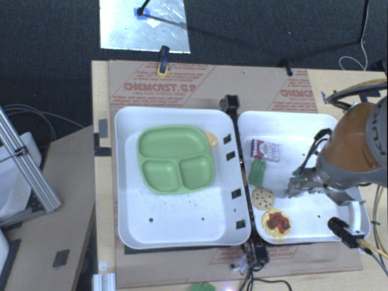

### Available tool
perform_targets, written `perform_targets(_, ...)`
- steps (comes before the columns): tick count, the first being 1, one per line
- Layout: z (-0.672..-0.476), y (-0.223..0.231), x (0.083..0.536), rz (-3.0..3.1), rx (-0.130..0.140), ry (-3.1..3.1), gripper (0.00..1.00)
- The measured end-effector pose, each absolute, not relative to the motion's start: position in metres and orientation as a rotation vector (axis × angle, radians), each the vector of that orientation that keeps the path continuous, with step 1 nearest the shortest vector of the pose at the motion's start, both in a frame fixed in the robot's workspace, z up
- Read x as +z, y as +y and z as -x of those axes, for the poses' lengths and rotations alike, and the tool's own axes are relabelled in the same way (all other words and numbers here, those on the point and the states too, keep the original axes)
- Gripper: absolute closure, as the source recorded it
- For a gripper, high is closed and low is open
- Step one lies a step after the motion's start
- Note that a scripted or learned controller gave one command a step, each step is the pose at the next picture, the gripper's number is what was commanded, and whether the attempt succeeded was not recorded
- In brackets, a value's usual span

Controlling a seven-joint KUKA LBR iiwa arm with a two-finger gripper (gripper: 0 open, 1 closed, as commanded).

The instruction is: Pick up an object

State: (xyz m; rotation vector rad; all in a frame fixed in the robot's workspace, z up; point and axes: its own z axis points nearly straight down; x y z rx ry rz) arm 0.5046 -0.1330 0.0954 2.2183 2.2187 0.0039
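Bench: brown board surface bearing two white bins side by side, a black divider strip between them.

Left bin: holds a green tray with three compartments, lying flat in the upper half. A small yellow piece peeks out at the tray's upper right corner, touching it.

Right bin: holds four small items, all toward its left side.
- Carton, red and white, lying flat near the upper left.
- Green block, just below the carton, close to it.
- Cookie, tan with dark specks, below the green block, near the divider.
- Pizza, round, yellow rim and red topping, at the lower left, just below the cookie.

Arm: grey with orange band, entering from the right over the right bin.

Gripper: low over the right bin's middle, right of the cookie and green block, apart from both. Whether it is open or closed cannot be told; nothing is seen held in it.
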Motion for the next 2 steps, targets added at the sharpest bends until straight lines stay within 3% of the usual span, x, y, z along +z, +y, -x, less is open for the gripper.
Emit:
perform_targets(1, -0.5338, -0.1058, 0.084, -2.213, 0.004, 2.227, 1.0)
perform_targets(2, -0.5325, -0.1076, 0.0844, -2.218, 0.002, 2.223, 0.0)
